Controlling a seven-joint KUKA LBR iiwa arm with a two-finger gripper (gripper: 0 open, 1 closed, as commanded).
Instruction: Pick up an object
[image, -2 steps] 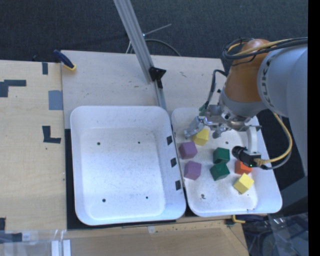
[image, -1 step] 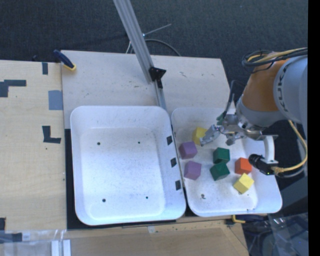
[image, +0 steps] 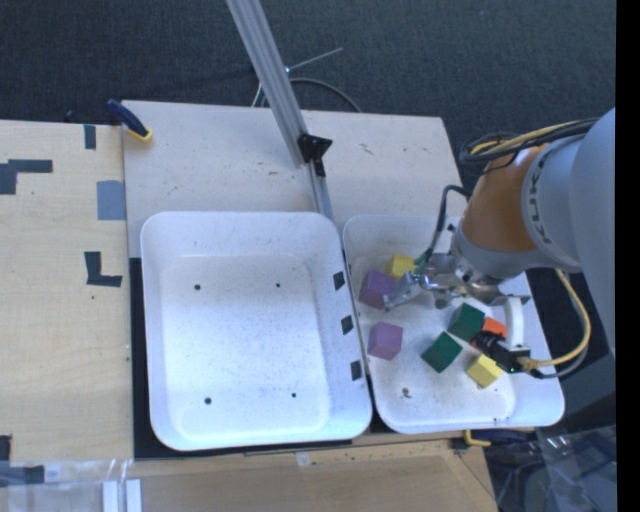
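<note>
Grey arm (image: 560, 200) overhangs smooth coloured blocks (image: 441, 352) in bin (image: 540, 405).

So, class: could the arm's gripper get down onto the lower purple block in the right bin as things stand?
Probably yes. The lower purple block lies apart from its neighbours, nothing on top, with the gripper just above it in the right bin.

Coloured blocks (image: 384, 340), seemingly loose, right bin (image: 540, 405)

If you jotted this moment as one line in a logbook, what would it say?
arm: over right bin | pincer: low, beside purple block | grip: unclear | left bin: untouched
</note>
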